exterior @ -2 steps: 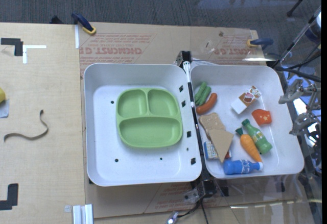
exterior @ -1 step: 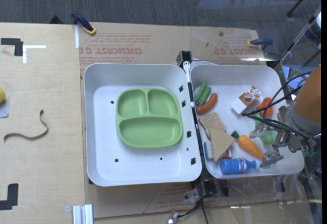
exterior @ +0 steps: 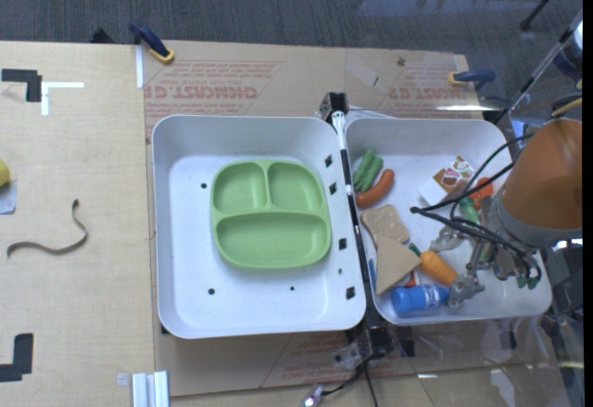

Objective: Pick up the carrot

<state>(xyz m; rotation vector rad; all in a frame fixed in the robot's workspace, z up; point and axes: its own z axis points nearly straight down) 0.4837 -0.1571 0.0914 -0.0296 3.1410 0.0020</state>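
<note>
Carrot (exterior: 437,266) lies in the right bin (exterior: 408,132), orange and stubby, its pale end touching the tan bread slices (exterior: 394,243) and just above the blue bottle (exterior: 419,299). The gripper (exterior: 471,280) hangs just beside it, apparently placed for a grasp; cables blur it, so whether the fingers are apart or together I cannot tell.

Carrot (exterior: 438,266) — beside gripper (exterior: 471,285).
</note>
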